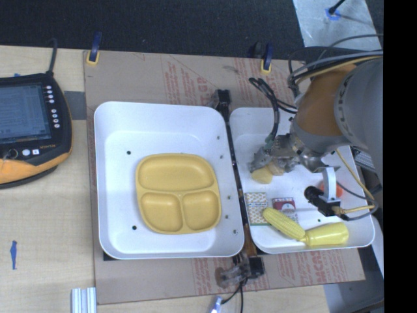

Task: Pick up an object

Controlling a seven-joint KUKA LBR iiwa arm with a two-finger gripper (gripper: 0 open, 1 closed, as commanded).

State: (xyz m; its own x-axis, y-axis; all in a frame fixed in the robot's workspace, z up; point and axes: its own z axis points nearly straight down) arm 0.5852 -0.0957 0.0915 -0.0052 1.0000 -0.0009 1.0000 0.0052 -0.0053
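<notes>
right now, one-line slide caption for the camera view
KUKA arm's claw down over a pale yellow piece in the right bin; yellow divided plate in the left.

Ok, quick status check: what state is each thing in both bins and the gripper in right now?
gripper: down in the right bin, over a small pale yellow piece; fingers unclear.
small pale yellow piece: on the bin floor, at the gripper tip.
yellow divided plate: flat, upright, in the left bin.
corn cob: lying in the right bin.
yellow bottle: lying on its side beside the corn.
</notes>
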